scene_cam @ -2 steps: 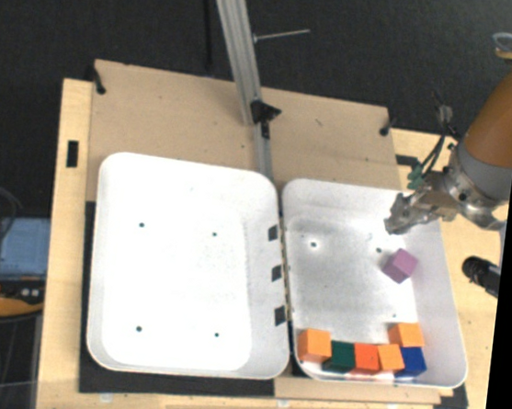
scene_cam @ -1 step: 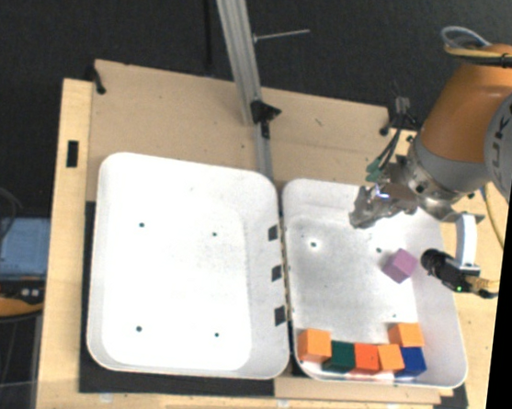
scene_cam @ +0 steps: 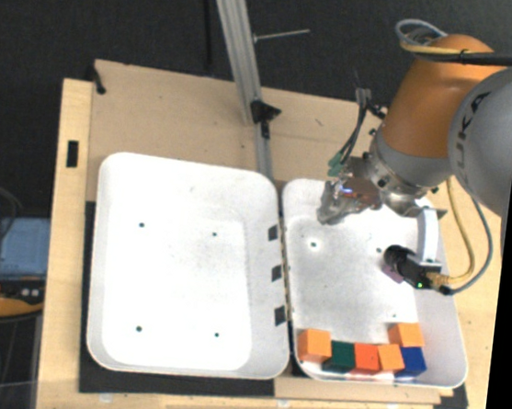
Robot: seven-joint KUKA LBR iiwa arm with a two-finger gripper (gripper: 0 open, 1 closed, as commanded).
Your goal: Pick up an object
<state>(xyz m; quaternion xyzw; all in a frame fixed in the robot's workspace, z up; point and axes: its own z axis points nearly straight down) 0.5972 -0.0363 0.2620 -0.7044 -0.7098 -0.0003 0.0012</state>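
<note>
Coloured blocks (scene_cam: 363,354), orange, green and blue, sit bunched along the near edge of the right-hand white bin (scene_cam: 349,275) on the bench (scene_cam: 185,107), well apart from the arm. The claw (scene_cam: 334,207) hangs over the far left corner of that bin, nothing visibly in it; whether it is open or closed cannot be told from here. The left bin (scene_cam: 184,264) lies alongside.

A pale wooden table (scene_cam: 183,116) fills mid-frame on dark carpeted floor (scene_cam: 95,3); a blue device (scene_cam: 24,247) with cables sits lower left.
</note>
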